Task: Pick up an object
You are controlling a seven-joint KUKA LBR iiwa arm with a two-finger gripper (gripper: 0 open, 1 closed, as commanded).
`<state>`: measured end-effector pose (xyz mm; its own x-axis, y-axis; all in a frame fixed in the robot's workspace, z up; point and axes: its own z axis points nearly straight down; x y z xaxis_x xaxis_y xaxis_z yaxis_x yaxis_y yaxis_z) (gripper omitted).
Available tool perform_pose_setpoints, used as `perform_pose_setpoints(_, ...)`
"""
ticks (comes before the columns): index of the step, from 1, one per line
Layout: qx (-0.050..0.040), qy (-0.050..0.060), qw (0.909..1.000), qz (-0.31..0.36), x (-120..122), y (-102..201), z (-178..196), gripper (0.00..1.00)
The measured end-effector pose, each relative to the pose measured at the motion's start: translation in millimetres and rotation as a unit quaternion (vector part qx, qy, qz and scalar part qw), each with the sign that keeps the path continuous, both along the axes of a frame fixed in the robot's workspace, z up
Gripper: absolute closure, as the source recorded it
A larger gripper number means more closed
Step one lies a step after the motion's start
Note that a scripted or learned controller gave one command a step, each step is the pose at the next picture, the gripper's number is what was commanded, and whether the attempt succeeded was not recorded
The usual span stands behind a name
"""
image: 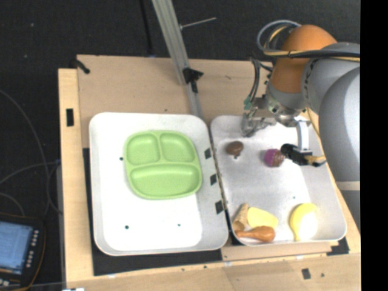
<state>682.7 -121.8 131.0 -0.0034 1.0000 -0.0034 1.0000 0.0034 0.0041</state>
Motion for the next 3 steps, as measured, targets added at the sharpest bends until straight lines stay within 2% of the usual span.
perform_pose_setpoints(2,0.0008,-0.002,1.0000,0.001,4,3,102,1.00)
perform_pose_setpoints(3,0.0020,0.002,1.0000,0.001,-3,53,94,1.00)
